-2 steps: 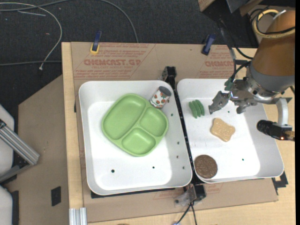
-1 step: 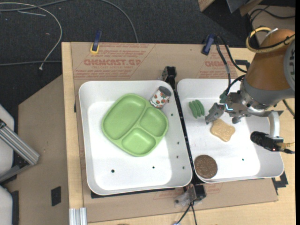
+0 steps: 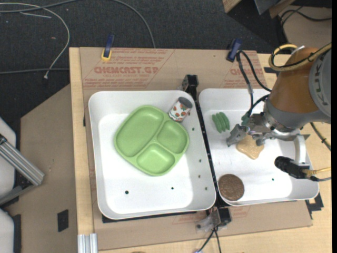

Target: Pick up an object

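End effector (image 3: 243, 135) | right bin (image 3: 263, 194) | beside tan piece (image 3: 251, 150) | grip state unclear

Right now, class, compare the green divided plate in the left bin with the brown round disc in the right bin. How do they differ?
The green divided plate is far larger than the brown round disc. The plate is pale green with three compartments; the disc is speckled brown and plain. The plate lies near the middle of the left bin; the disc sits in the near-left corner of the right bin. Both lie flat, apart from the gripper.
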Motion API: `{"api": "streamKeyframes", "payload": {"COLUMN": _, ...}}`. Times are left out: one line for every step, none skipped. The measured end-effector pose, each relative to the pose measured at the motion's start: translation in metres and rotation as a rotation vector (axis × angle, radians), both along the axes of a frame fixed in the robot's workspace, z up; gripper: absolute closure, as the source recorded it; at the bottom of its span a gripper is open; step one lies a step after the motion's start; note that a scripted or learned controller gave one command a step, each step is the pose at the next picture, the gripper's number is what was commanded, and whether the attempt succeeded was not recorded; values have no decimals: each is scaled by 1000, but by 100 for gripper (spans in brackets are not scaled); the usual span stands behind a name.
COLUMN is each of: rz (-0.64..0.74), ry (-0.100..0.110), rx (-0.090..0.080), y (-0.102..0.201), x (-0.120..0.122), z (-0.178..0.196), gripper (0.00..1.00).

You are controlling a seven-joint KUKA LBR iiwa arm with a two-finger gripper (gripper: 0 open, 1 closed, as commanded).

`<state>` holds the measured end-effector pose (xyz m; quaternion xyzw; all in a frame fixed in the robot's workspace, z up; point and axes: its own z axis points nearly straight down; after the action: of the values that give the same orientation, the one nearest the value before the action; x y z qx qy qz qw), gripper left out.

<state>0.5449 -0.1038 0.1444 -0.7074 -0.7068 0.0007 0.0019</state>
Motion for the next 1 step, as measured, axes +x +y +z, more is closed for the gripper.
{"api": "streamKeyframes", "payload": {"rz": 0, "ry": 2, "rx": 1, "y": 1, "x": -1, "z": -53, "gripper": 0}}
